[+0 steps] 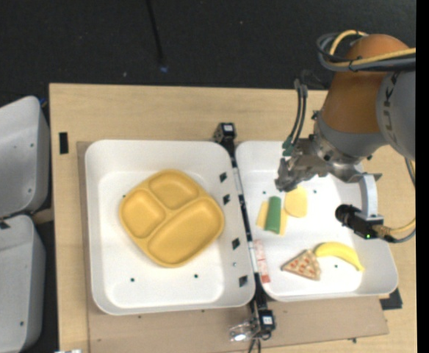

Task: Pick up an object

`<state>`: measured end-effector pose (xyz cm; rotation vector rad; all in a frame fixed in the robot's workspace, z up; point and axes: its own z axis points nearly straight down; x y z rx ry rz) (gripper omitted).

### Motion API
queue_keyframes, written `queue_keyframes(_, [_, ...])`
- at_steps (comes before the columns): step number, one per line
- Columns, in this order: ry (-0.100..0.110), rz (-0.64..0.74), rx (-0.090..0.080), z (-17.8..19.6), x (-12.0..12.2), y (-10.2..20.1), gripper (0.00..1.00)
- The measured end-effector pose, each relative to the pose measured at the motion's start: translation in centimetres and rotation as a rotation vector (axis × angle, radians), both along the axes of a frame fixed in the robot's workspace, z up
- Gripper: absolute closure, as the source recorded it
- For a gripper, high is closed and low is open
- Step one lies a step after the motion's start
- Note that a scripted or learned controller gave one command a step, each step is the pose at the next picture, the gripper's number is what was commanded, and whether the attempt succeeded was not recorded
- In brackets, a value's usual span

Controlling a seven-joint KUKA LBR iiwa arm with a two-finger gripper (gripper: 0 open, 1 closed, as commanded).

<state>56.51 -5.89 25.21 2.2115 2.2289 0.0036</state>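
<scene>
Camera view: gripper (289, 179) low over right bin (376, 282), near its back, just above green block (275, 214) and pale yellow round piece (296, 203). Can't tell if it's open or closed (dark, blurred), nothing visibly held. Green block overlaps a yellow slab (262, 214). Pizza slice (303, 265) and banana (338, 254) nearer the front. Left bin (101, 271) holds yellow divided plate (172, 217).

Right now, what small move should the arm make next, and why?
Probably a short descent. The end effector hovers in the right bin, just above the green piece and pale yellow piece, with nothing visibly gripped. The green piece seems the nearest target.
</scene>
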Motion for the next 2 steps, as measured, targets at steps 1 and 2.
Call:
queue_keyframes(1, [-0.001,0.000,0.000,0.6,0.0,5.0,1.00])
queue_keyframes(2, [-0.001,0.000,0.000,0.5,0.3,10.7,1.00])
